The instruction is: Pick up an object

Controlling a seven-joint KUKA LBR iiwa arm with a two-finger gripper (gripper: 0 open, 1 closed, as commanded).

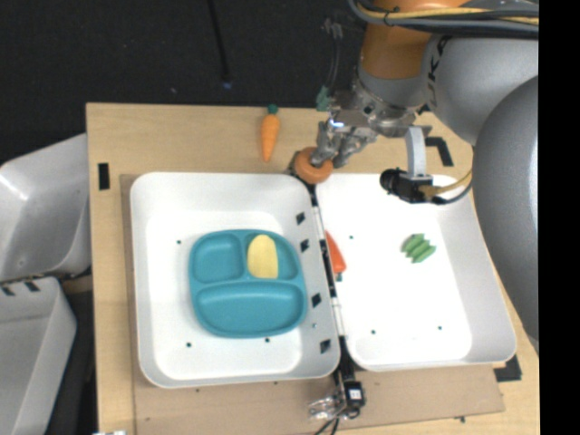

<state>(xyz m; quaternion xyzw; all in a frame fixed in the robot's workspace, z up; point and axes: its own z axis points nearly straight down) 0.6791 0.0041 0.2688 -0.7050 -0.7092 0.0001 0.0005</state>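
Observation:
My gripper (329,149) hangs over the back edge of the bins, where the two meet. Its tip is right against a brown ring-shaped object (309,168) that sits at the top of the divider. An orange carrot (269,133) lies on the wooden bench behind the left bin, to the left of the gripper. A green pod-like object (418,247) lies in the right bin (426,333). A small orange-red piece (334,254) rests against the divider on the right bin's side.
A blue sectioned plate (231,302) sits in the left bin (163,333), with a yellow lemon-like object (263,256) in its upper right compartment. The grey arm (498,89) fills the upper right. A black cable fitting (403,184) overhangs the right bin's back edge.

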